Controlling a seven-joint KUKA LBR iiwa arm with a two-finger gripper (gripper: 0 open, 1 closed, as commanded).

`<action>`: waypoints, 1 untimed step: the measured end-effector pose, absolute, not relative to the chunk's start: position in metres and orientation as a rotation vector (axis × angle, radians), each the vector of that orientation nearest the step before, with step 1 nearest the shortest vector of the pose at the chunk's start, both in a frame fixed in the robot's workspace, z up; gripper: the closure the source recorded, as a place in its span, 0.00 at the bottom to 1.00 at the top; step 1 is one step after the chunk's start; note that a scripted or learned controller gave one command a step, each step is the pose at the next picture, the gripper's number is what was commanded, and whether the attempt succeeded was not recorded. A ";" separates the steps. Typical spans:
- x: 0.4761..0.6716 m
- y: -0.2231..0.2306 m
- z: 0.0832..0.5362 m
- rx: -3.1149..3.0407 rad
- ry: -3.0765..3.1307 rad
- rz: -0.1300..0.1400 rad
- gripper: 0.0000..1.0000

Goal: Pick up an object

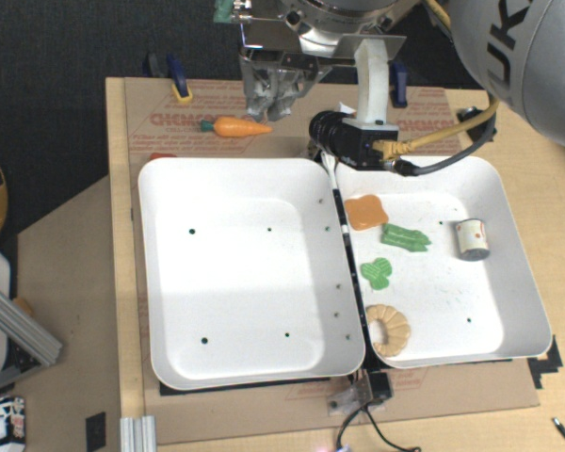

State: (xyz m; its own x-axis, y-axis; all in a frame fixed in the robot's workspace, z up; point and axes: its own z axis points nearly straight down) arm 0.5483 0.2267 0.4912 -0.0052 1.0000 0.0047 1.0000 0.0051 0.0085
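My gripper (275,97) hangs over the cardboard behind the left bin (169,252), close to the bin's far rim. Just left of it and slightly nearer, an orange toy carrot (235,127) with a green top lies on the cardboard, outside both bins. The right bin (508,290) holds an orange flat piece (365,212), a green bean-like piece (405,238), a small green leafy piece (377,271), a tan ring-shaped pastry (388,330) and a small silver can (471,238) on its side.
Blue clamps (179,78) grip the cardboard's far edge. The bins meet along a central rim (344,252). A metal rail (19,323) and other hardware lie off the bench at the left.
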 end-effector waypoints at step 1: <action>0.542 0.224 0.539 2.218 2.221 0.012 1.00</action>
